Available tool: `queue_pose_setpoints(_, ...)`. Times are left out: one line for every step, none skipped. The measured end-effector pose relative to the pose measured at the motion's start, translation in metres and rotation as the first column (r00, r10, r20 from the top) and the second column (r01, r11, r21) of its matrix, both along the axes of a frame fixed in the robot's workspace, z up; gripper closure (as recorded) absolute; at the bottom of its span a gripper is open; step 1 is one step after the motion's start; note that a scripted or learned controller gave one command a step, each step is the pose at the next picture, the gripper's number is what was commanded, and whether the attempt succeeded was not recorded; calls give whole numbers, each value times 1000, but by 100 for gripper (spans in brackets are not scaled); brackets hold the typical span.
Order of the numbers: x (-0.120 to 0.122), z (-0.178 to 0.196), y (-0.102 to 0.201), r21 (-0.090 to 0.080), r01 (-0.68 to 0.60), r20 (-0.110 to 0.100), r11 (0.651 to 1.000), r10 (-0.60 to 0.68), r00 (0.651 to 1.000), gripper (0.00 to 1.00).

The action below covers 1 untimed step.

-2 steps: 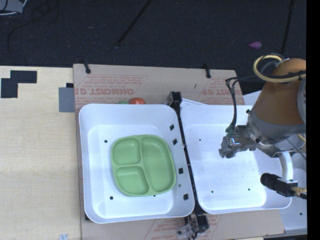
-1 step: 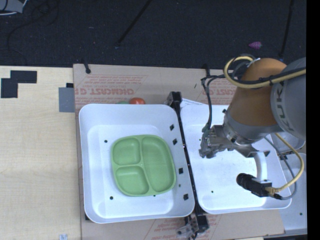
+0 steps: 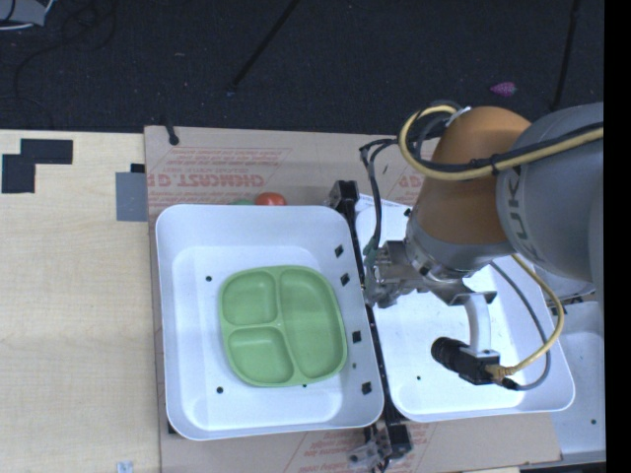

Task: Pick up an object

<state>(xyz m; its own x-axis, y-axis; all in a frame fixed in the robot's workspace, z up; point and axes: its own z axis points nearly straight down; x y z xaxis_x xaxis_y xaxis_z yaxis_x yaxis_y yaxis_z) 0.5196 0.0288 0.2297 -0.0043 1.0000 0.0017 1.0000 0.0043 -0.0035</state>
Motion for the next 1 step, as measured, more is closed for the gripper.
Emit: queue_pose_setpoints(-7,-11,57,0,0,-3,1000,0,1000,100)
